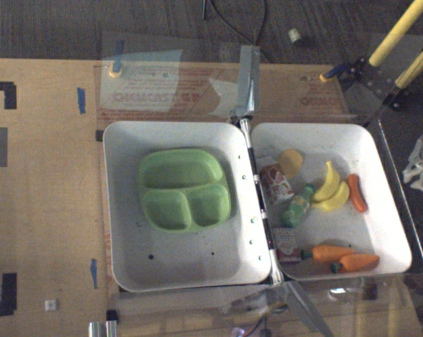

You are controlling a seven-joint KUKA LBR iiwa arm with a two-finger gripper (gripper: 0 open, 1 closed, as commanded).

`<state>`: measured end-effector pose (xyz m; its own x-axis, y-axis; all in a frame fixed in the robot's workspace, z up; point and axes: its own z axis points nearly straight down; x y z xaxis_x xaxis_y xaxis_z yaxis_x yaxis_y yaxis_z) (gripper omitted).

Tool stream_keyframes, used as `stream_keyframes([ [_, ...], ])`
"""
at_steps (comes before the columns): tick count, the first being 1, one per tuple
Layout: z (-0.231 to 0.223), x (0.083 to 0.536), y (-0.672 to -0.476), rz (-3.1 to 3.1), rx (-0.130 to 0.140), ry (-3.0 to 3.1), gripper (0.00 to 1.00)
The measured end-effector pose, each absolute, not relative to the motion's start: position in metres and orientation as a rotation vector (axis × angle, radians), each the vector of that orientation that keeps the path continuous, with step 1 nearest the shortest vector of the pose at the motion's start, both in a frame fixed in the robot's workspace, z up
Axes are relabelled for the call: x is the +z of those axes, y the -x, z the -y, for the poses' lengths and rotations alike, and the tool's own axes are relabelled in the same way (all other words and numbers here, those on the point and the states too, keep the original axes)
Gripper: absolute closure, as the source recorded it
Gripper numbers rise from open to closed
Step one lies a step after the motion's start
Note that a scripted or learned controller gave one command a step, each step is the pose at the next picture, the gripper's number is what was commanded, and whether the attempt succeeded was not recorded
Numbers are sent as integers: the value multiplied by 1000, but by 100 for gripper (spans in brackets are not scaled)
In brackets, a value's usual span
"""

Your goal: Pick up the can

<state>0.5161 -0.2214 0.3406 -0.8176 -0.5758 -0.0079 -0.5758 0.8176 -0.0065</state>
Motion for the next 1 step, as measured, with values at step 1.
stream_keyframes([
  [1,222,349,-498,-2887,-3,1224,100],
])
